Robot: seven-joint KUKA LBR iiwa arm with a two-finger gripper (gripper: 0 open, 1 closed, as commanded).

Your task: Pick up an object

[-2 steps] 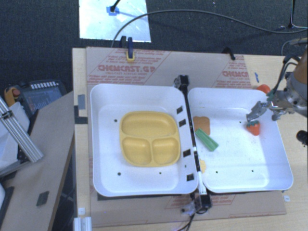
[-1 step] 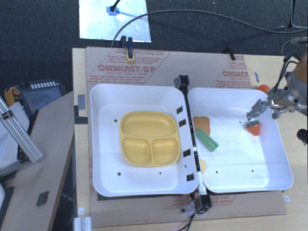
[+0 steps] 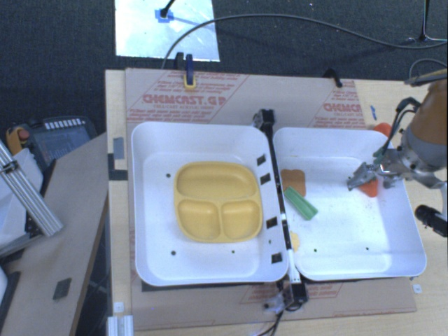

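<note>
Nearest the camera, the left bin (image 3: 150, 187) holds a yellow tray (image 3: 213, 201), while in the right bin (image 3: 392, 257) the gripper (image 3: 364, 180), its opening unreadable, hangs at three o'clock beside an orange piece (image 3: 370, 187); it should centre over that piece before closing.

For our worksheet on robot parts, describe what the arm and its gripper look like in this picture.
The grey robot arm enters from the right, with an orange-tan band above its wrist. Thin dark cables loop along its upper side. At its end sits a small metallic grey gripper that narrows to a pointed tip. No lettering or markings can be made out on either part.
</note>
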